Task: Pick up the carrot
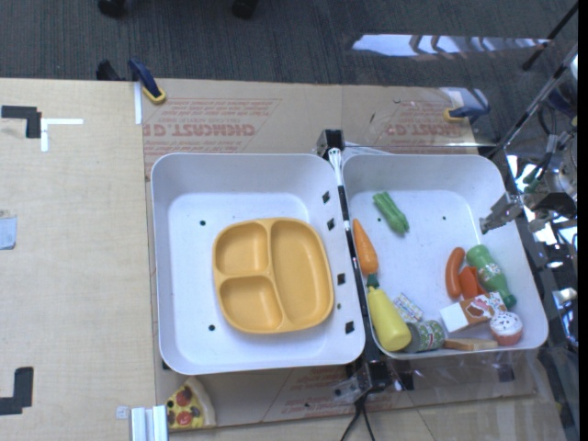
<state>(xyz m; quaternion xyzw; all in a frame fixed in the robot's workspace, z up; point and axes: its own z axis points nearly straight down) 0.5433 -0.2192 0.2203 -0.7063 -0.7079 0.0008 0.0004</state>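
Nearest the camera, a pizza slice [186,406] is seen below the left bin [165,274]. Right of that bin's plate [273,275], the carrot [365,247] is found. The gripper [501,214] is empty; its opening cannot be judged.

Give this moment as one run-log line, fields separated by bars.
carrot: right bin, left wall, not held | gripper: right rim | plate: left bin

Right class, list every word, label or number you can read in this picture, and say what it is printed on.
Red lettering on the cardboard sheet behind the bins: printed upside down and blurred; it cannot be read with certainty.
Labels on the small packets in the right bin: too small to read.
No other text is legible.
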